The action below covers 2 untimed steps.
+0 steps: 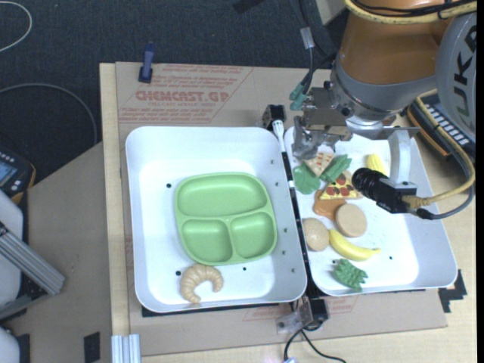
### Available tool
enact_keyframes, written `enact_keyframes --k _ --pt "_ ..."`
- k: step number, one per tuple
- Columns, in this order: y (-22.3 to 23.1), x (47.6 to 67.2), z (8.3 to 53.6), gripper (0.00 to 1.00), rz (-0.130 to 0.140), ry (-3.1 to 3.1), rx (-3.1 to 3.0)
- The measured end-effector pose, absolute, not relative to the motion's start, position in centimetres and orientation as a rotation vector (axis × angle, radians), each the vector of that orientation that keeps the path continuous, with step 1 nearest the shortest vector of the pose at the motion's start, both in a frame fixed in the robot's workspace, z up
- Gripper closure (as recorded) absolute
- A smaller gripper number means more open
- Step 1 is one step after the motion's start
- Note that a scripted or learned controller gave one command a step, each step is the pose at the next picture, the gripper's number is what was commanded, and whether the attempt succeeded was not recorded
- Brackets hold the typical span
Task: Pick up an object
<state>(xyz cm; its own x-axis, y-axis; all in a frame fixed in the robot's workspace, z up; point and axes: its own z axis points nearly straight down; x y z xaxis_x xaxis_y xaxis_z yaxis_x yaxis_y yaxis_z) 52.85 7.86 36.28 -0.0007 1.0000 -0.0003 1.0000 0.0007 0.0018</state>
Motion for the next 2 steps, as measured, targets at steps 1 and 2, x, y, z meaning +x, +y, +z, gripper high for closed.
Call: enact_keyframes --k 1,2 --pt "15.0 49.6 29.0 1.0 -0.012 2.236 2.218" --pt "14.5 47.9 34.9 1.0 0.009 2.222 2.218"
